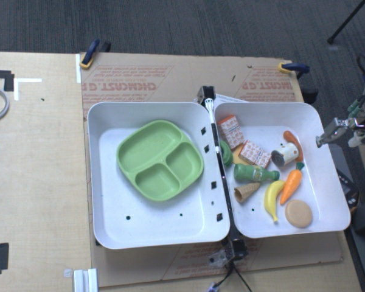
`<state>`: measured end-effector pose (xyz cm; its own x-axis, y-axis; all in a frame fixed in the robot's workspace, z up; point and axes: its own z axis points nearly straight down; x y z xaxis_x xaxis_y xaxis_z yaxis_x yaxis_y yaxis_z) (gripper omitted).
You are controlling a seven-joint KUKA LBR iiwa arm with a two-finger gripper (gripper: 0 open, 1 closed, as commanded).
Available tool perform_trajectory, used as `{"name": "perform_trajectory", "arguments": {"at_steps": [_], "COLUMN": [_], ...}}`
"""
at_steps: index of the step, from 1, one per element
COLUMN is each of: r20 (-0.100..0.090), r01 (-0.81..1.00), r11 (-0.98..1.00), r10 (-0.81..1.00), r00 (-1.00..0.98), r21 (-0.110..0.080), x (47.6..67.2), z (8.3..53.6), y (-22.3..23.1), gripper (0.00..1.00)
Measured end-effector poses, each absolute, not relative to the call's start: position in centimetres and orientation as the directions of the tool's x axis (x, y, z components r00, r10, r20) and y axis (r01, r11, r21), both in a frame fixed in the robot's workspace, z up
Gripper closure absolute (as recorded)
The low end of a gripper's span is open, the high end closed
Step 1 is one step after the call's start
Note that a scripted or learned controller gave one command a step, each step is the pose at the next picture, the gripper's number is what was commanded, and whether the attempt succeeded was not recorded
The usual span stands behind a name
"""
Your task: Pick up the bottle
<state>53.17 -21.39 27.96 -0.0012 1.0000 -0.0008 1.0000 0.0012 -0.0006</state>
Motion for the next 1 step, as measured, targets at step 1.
{"name": "perform_trajectory", "arguments": {"at_steps": [1], "r20": [-0.002], "r01": [1.000], "r11": [0.004], "r10": [1.000], "r00": [-0.004], "r21": [0.000], "x": [53.22], "z": [28.91], "y": [-21.42], "gripper": [1.00]}}
